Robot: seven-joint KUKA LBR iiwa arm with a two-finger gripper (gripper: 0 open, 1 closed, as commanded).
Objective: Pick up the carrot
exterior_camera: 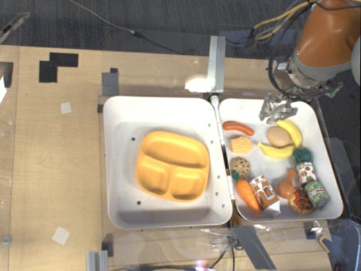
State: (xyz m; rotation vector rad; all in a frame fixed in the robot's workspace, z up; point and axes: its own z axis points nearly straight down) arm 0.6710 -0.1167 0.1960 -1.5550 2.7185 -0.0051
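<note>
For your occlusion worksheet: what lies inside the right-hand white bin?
The right bin holds a carrot, cookie, cracker, sausage, banana, small carton and bottles. Whatever lies beneath the crowded lower-right pile is covered.

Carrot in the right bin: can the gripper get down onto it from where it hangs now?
Probably yes. The carrot lies uncovered from above, but a small carton presses against its right side and a cookie sits at its top end, so clearance is tight for the gripper.
</note>
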